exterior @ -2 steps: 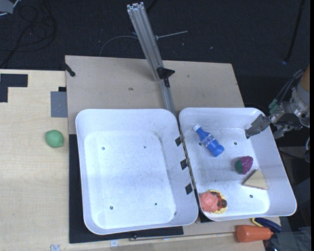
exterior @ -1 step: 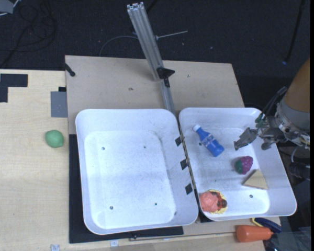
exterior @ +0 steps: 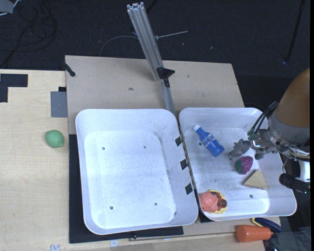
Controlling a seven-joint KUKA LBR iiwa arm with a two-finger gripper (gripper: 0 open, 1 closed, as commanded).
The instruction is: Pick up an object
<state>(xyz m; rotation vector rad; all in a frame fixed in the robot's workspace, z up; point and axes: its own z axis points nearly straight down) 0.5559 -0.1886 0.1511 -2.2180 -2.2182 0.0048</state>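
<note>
Camera view: two-finger gripper [exterior: 239, 149], finger state indeterminable, poised in right white bin [exterior: 282, 205] just above round purple-and-green object [exterior: 244, 164]; blue plastic bottle [exterior: 209, 141] left, long axis diagonal.

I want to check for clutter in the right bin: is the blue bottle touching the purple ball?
Apart. In the camera view, bare white bin floor shows plainly between the blue bottle and the purple ball.

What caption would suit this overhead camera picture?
Gripper poised over the right bin, near a blue bottle and purple ball.
</note>
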